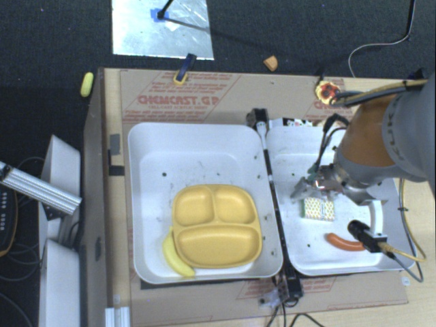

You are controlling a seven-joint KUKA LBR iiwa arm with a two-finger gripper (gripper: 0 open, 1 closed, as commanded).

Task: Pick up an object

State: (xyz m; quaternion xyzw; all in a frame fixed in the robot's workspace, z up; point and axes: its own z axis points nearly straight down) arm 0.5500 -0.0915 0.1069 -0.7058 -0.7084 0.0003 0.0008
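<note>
In the right bin (293,251) lies a small pale checkered pad (318,210) with green and yellow specks. An orange-red sausage (343,242) rests near that bin's front right. My gripper (310,185) hangs low over the middle of the right bin, just above and behind the checkered pad. The grey arm (381,142) with its orange band comes in from the right and hides the back right part of the bin. I see nothing held in the gripper.
The left bin (150,155) holds a yellow divided plate (216,225) with a yellow banana (176,257) at its front left edge. A black divider (269,176) runs between the bins. Small loose items lie on the cardboard behind them.
</note>
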